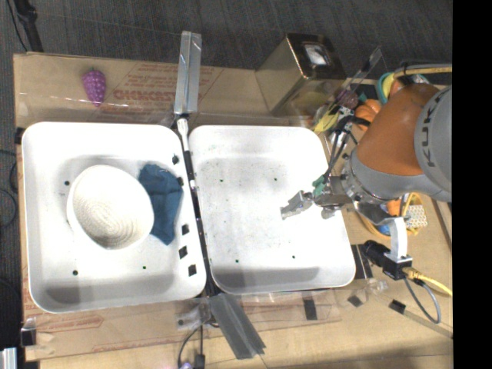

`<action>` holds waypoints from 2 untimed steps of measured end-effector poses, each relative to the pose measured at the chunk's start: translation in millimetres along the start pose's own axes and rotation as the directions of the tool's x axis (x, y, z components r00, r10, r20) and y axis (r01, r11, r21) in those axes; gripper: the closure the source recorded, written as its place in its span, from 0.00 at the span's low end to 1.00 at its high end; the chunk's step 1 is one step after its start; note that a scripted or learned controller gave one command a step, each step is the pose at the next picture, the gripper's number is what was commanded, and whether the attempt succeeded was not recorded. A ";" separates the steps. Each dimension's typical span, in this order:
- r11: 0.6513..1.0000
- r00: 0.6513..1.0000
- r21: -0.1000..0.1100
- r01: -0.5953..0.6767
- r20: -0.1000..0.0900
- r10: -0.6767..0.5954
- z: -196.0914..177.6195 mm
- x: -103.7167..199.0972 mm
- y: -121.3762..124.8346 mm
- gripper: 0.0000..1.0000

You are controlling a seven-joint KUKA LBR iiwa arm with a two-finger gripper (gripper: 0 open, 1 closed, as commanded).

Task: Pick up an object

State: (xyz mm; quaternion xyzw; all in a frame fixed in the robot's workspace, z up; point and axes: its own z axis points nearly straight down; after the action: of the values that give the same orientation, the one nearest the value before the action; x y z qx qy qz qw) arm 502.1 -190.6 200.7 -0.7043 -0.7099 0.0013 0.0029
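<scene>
Two white bins (46,283); red print on cardboard (146,94) unreadable. "KUKA" partly legible on arm (434,141). Gripper (296,204) over right bin, jaw state unclear.

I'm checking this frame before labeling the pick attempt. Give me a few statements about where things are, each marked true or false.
1. The white round object lies in the left bin. True.
2. The blue cloth lies in the right bin. False: it is in the left bin, beside the white round object and touching it.
3. The gripper is over the right bin. True.
4. The gripper holds the blue cloth. False: the cloth is in the other bin, far from the gripper.
5. The purple object lies inside the left bin. False: it sits outside both bins, on the cardboard beyond the left bin's far edge.
</scene>
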 end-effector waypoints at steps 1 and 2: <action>0.994 0.995 -0.004 -0.105 0.001 0.105 -53.7 -20.5 18.2 0.00; 0.955 0.955 -0.004 -0.298 0.001 0.298 -107.0 -16.8 23.0 0.00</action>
State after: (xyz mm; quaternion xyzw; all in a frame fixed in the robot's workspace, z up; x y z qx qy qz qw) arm 525.9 -207.5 307.6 -0.8031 -0.5958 0.0009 0.0006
